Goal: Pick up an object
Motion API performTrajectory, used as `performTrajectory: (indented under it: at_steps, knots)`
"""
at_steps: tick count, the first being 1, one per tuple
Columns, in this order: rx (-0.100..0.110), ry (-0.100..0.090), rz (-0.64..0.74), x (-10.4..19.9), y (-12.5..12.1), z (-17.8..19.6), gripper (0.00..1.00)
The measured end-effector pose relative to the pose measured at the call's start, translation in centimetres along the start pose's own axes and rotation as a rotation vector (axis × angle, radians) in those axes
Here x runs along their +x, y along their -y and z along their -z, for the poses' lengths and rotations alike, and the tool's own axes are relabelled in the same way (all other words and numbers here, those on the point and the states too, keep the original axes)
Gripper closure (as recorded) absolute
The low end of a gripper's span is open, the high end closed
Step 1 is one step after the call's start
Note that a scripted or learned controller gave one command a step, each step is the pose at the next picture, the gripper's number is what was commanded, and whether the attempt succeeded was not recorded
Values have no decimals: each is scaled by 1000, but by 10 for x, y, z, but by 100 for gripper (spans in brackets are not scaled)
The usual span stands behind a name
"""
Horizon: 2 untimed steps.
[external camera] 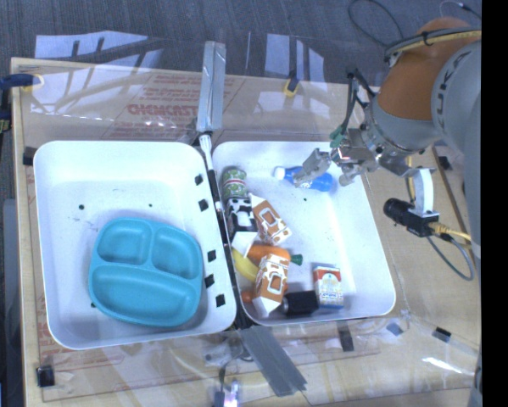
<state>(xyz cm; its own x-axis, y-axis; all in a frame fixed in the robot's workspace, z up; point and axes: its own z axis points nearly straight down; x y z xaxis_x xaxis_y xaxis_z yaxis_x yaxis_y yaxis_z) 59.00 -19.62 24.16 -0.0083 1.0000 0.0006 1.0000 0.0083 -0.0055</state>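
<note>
Blue bottle point(309, 176) just beside pincer point(332, 161)

Glossy plastic blue tray point(145, 271); smooth white bins point(58, 195), seemingly plastic.

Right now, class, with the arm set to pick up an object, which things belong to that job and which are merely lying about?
Belong to the job:
gripper
blue bottle
green can
orange carton
small red box
right bin

Lying about:
blue divided tray
left bin
blue clamp
</note>
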Motion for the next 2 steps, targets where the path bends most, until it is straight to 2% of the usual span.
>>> performTrajectory:
  at_steps: [1, 2]
  knots:
    - [-3, 1, -64, -12, -30, -23, 0]
    - [0, 1, -39, -7, -29, -69, 0]
